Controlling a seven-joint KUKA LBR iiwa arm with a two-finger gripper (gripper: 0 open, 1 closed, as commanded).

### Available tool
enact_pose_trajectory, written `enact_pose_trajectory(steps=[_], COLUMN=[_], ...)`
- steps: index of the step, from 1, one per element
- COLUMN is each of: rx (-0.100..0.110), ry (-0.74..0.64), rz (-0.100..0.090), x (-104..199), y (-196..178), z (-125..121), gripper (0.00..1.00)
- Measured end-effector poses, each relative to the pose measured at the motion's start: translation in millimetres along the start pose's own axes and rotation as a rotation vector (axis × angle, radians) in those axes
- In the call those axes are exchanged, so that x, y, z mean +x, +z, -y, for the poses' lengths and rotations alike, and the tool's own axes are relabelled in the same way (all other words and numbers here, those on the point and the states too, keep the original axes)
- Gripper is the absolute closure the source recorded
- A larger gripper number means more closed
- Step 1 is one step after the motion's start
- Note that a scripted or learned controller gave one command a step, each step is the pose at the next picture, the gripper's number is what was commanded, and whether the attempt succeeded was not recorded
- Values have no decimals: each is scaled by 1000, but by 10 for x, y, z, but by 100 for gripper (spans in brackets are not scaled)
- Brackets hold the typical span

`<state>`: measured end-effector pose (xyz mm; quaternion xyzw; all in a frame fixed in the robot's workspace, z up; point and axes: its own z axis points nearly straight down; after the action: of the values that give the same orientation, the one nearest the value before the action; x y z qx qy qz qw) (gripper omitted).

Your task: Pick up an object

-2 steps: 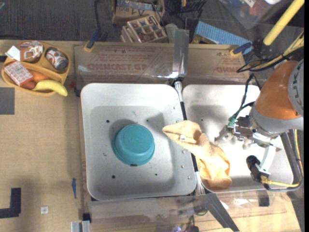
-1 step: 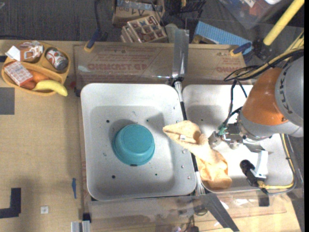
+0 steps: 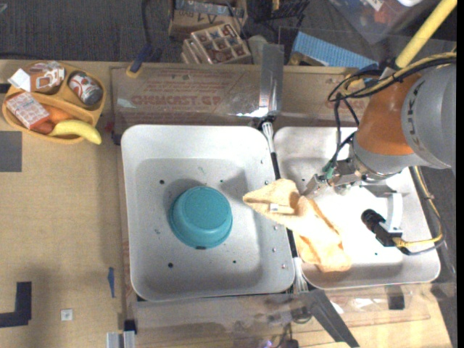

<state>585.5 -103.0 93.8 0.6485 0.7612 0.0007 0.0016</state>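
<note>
Yellow cloth (image 3: pixel 308 223) draped across divider between left bin (image 3: pixel 138 267) and right bin (image 3: pixel 428 270), teal bowl (image 3: pixel 201 216) upturned mid-left bin. Gripper (image 3: pixel 319 182) low at cloth's upper edge, grip state impossible to judge from above. Likely slip: thin fold pinched, cloth dragging over rim or sliding free on lift.

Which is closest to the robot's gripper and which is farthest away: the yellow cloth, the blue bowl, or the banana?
Counting from the gripper, in the right bin:
1. Yellow cloth, draped over the divide between the two bins, right beside the gripper.
2. Blue bowl, upside down in the middle of the left bin.
3. Banana, on the tray of food at the bench's far left corner.
</note>
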Motion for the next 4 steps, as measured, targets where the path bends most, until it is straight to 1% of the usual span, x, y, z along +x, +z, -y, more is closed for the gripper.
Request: enact_pose_trajectory(steps=[1,2,3,4], rx=[-3,-3,-6,-10], ry=[3,3,-21,-19], rz=[2,2,0,2], x=[-19,-18,47,36], y=[-102,-101,48,-62], z=[-2,-2,239,228], gripper=[100,0,0,100])
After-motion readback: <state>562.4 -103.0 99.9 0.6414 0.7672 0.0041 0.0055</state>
